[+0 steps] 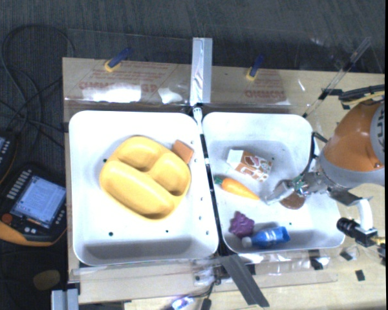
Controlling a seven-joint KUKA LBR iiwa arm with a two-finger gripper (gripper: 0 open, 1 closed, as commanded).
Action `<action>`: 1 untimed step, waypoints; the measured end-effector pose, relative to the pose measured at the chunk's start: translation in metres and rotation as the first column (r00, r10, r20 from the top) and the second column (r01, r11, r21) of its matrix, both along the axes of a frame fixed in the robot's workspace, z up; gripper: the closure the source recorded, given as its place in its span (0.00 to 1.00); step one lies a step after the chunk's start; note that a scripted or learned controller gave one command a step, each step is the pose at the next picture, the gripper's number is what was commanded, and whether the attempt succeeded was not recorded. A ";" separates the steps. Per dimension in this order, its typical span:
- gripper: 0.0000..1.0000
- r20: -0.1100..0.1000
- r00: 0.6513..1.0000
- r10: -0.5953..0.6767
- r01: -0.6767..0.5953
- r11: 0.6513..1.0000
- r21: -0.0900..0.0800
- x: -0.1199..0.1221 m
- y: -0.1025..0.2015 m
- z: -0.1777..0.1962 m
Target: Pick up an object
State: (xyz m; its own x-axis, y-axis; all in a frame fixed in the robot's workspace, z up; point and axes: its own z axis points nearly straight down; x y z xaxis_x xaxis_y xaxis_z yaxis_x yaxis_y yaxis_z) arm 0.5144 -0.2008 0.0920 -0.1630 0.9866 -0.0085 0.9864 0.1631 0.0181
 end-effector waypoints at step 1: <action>1.00 0.004 1.000 0.001 -0.001 1.000 0.001 0.002 0.001 0.011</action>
State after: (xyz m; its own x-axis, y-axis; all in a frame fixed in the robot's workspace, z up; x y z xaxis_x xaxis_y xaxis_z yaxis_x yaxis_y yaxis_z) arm 0.5166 -0.2000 0.1035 -0.1640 0.9864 -0.0081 0.9862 0.1642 0.0223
